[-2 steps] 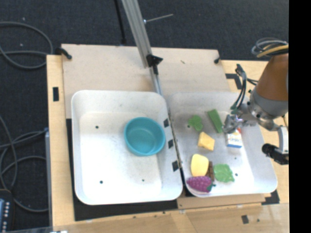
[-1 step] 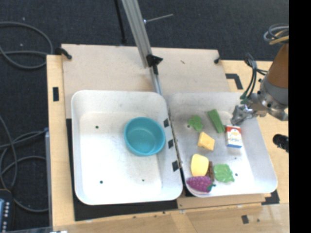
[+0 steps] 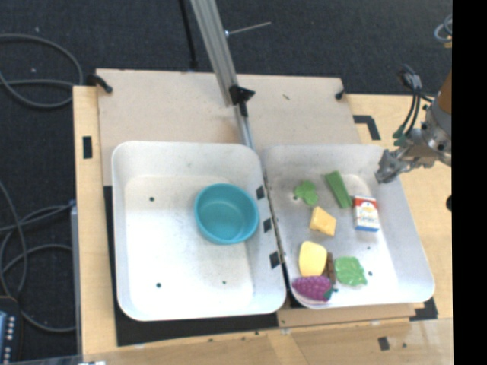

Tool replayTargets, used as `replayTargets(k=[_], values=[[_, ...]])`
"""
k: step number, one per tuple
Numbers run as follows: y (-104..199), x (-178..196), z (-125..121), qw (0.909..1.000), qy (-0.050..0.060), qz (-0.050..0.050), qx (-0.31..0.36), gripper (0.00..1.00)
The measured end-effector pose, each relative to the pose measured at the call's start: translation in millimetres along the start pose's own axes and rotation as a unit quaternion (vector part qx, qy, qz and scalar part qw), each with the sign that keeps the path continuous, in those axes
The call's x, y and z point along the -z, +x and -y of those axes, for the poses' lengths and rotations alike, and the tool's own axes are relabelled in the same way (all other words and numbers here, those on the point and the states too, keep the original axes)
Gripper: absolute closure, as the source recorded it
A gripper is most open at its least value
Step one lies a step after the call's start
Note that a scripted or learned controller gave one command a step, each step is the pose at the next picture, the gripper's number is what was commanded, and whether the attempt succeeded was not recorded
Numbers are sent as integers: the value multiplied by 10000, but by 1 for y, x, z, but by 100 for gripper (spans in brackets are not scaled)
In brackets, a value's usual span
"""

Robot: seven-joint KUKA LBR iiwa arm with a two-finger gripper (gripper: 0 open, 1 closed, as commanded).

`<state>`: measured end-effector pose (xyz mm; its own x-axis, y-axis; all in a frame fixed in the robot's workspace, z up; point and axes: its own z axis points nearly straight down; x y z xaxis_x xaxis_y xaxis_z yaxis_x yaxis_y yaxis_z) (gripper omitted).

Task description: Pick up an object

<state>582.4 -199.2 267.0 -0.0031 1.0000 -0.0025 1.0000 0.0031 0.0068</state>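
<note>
The gripper (image 3: 386, 167) hangs over the right bin's (image 3: 396, 280) far right edge — finger state impossible to tell — just beyond the small carton (image 3: 366, 214); a blue bowl (image 3: 226, 213) sits in the left bin (image 3: 137, 204).

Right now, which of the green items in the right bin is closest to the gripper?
The green stick, lying slantwise near the bin's far side. It is nearer the gripper than the green leafy piece left of it or the green lump at the near edge.

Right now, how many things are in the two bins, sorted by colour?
Green: 3, a leafy piece, a long block, a lumpy piece
Yellow: 2, a wedge, a rounded block
Blue: 1, bowl
Purple: 1, grapes
White, red and blue: 1, small carton
Total: 8
</note>
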Motion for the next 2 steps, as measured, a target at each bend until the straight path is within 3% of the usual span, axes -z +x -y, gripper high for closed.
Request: replayTargets(k=[2], values=[[98, -21, 1, 10000, 31, -8, 11, 100]])
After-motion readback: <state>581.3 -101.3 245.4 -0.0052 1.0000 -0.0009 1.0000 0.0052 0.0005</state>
